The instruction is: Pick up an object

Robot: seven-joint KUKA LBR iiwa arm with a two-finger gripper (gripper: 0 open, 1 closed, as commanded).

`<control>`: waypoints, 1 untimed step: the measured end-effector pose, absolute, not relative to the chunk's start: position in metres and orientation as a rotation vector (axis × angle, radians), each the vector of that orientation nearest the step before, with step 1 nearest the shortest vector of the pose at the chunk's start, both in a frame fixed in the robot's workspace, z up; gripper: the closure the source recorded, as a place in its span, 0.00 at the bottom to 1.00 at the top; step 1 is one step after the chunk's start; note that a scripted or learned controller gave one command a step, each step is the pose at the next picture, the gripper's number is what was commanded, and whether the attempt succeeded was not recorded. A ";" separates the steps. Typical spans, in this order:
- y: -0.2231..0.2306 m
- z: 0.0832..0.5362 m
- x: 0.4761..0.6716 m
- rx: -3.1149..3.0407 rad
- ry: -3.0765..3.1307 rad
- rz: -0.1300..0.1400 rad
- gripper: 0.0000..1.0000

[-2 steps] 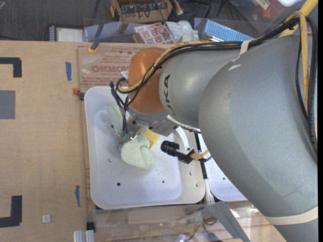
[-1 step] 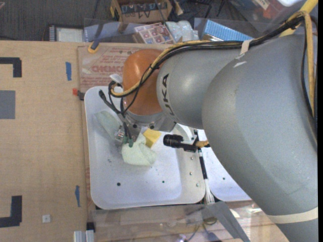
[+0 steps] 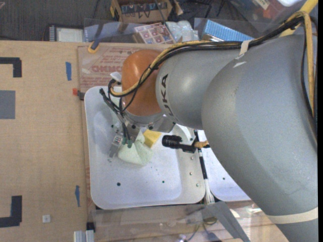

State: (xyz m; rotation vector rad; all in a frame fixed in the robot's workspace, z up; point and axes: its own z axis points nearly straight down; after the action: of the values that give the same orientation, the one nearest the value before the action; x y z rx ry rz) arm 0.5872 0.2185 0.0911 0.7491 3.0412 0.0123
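The left white bin holds a pale green soft lump and, just to its upper right, a small yellow block. My gripper hangs low over this bin under the orange wrist band, at the lump's upper left edge. Its two fingers stand apart and open, with nothing between them. The right-hand finger touches or nearly touches the lump's top edge. The arm's body hides the bin's back part.
The right white bin is mostly covered by the grey arm. Brown cardboard lies flat to the left of the bins. Boxes and clutter stand behind the bench at the top.
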 end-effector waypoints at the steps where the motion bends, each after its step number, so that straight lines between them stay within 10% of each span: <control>1: 0.226 0.089 0.651 0.655 3.094 -0.011 0.00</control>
State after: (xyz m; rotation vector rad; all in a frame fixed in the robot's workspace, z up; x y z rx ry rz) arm 0.6509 0.2264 0.0890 0.6552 3.0943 -0.0110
